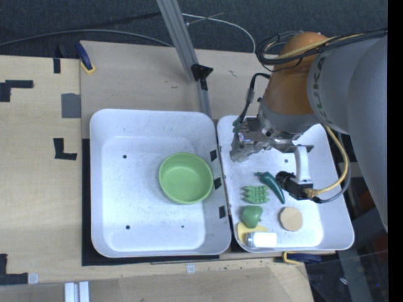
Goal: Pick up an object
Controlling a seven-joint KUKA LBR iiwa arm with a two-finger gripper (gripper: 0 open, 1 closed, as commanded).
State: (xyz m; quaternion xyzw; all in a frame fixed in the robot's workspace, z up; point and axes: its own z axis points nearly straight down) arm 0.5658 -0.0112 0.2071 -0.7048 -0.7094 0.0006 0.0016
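My gripper (241, 152) hangs low over the upper left part of the right bin (334, 231), close to the wall between the two bins. Nothing shows between its fingers. Just below and right of it lie a dark green pepper-shaped toy (272, 185) and a light green ridged toy (255, 194). Further toward the front sit a green rounded toy (251, 216), a tan round disc (291, 219) and a yellow and white item (257, 238). A light green bowl (185, 178) rests in the left bin (119, 168).
The grey arm and its orange band (296, 74) cover the upper right of the right bin. A black and yellow cable (327, 190) loops beside the pepper toy. A slanted metal pole (182, 36) stands behind the bins.
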